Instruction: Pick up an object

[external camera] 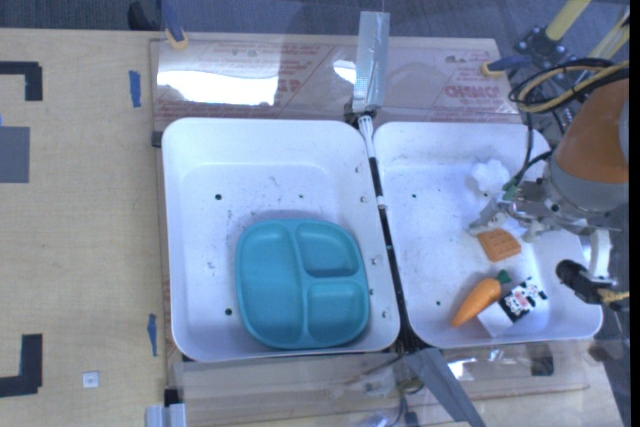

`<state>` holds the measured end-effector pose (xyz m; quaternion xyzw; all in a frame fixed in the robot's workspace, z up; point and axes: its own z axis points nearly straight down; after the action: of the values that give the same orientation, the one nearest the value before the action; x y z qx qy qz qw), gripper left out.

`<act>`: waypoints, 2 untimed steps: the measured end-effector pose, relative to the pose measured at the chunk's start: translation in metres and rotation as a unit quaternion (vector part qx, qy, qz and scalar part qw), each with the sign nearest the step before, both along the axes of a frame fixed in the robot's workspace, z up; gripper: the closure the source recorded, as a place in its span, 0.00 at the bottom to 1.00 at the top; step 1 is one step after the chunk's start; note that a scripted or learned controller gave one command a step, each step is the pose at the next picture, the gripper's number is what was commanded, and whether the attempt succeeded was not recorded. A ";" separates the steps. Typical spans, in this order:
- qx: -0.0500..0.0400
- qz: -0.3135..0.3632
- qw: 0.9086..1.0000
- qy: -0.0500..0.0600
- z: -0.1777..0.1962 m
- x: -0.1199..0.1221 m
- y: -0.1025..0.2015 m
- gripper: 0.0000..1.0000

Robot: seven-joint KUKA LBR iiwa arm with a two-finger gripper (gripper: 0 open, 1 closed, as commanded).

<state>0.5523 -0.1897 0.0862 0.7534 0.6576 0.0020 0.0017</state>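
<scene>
- My gripper [503,212] hangs over the right bin [430,175], above the tan cracker [498,244] (jaw state: can't tell).
- Toy carrot [474,301] at 5 o'clock.

- One fixed camera sits above the surface [70,215] and looks down at a slant.
- It stands well back: both white bins fit whole, the left bin [190,165] well to the left of the jaws, the right bin [430,175] under them.
- The arm [590,155] enters at the right edge, so the jaws lie far right of centre.
- The far wall runs along the top.
</scene>
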 end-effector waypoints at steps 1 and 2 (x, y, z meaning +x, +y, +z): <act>-0.001 0.000 1.000 -0.001 0.009 0.002 -0.001 1.00; 0.000 0.000 1.000 0.000 0.009 0.001 -0.001 0.00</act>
<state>0.5536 -0.1903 0.0950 0.7531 0.6579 0.0018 0.0021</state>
